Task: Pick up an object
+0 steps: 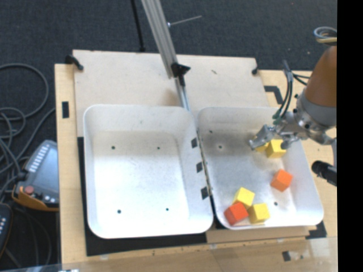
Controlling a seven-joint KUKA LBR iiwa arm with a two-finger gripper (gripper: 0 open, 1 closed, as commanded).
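The arm [323, 89] comes in from the right and is cut off by the picture's edge, so only its orange band and grey wrist show. Its jaws hang over the right bin [227, 123], and the metal parts there blur together; whether they are spread or pressed together cannot be told. A yellow block [276, 148] lies right under and against them, partly hidden by the metal, and it is unclear whether it sits between them or just beside them.

Below the jaws and a little to the right, an orange block [281, 180] lies apart from the rest. Farther below and to the left, near the bin's front wall, three blocks cluster: a second yellow block [245, 196], a red block [236, 212] touching it, and a third yellow block [260, 212] just beside both.

Well to the left of the jaws lies the left bin [142, 169], scuffed grey in the middle. Both bins rest on a pale wooden worktop [130, 78]. A slanted aluminium post [160, 33] rises behind them. Dark carpet [57, 16] surrounds the worktop, with cables [20, 103] and a handheld pendant [38, 174] at far left.
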